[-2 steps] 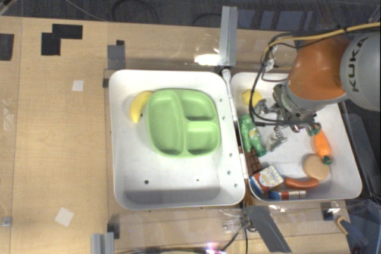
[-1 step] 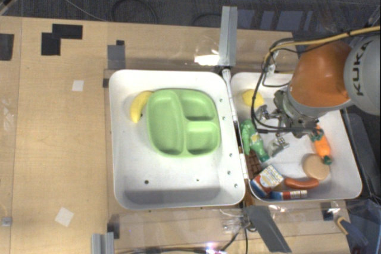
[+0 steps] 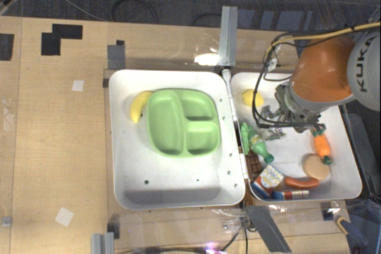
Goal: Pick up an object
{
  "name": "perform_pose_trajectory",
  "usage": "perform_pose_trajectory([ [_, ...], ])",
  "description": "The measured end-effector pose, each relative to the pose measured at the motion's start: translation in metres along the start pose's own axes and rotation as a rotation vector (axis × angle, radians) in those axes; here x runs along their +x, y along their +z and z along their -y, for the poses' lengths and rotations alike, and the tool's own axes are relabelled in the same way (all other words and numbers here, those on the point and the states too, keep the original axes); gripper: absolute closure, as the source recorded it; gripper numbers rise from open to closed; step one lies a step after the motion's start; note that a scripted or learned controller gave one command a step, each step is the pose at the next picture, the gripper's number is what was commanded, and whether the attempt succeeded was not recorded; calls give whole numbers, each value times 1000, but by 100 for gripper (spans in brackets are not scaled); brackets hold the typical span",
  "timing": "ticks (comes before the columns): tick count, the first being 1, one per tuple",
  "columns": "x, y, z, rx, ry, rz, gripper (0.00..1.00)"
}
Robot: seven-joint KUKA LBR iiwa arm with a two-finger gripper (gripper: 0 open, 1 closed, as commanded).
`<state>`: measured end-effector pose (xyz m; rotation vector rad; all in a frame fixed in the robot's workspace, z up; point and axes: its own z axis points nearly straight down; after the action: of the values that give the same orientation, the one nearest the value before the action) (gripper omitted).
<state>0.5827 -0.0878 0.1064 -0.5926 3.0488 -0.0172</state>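
Grey arm reaches in from right, orange-banded wrist pointing down

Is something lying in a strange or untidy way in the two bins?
Mostly ordinary clutter. One oddity: the banana in the left bin lies partly tucked under the edge of the green divided tray.

A pale green divided plastic tray and a yellow banana sit in the left white bin. In the right white bin: an orange carrot with a green top, a tan bun, a red sausage, a green bottle and a yellow lemon. The arm's band is orange.
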Motion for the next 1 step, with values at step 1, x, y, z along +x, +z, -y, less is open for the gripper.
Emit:
perform_pose_trajectory([
  [1, -17, -67, 75, -8, -71, -18, 100],
])
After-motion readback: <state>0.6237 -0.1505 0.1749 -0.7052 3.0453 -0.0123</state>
